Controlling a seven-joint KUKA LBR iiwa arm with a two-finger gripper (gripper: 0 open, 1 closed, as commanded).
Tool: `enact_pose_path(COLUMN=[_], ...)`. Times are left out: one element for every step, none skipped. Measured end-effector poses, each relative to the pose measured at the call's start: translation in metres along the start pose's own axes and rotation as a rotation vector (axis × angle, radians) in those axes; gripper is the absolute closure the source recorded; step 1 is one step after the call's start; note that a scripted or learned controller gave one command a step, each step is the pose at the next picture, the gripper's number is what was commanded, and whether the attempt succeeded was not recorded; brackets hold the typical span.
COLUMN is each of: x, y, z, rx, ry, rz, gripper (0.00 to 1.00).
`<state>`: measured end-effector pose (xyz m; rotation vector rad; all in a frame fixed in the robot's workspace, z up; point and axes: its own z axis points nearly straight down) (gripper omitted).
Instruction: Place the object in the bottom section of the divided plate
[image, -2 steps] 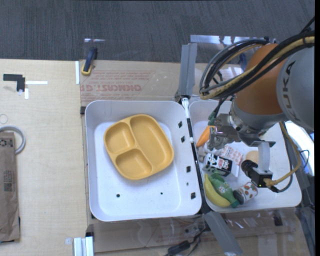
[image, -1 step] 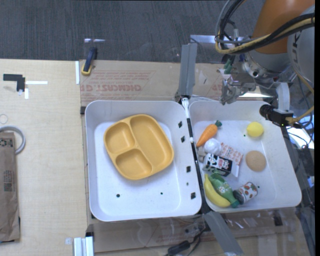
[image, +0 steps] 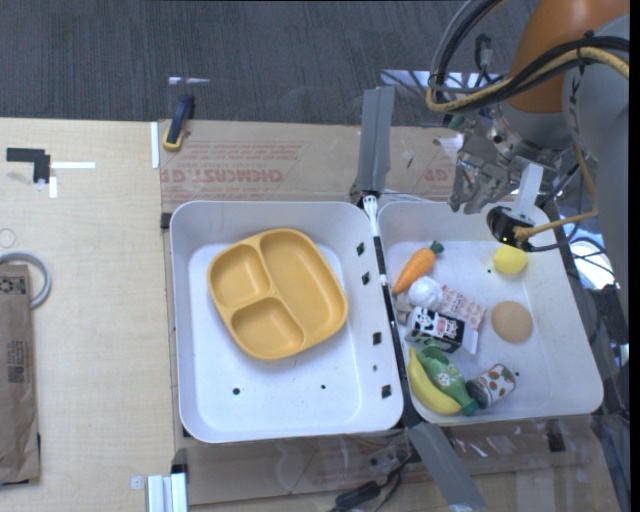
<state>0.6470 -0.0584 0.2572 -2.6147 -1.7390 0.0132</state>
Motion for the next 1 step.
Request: enact_pose_path(x=[0.0353], y=[-0.0817], z=[0.0704], rx=[0.001], ry=[0.001], rz=[-0.266], gripper=[1.00])
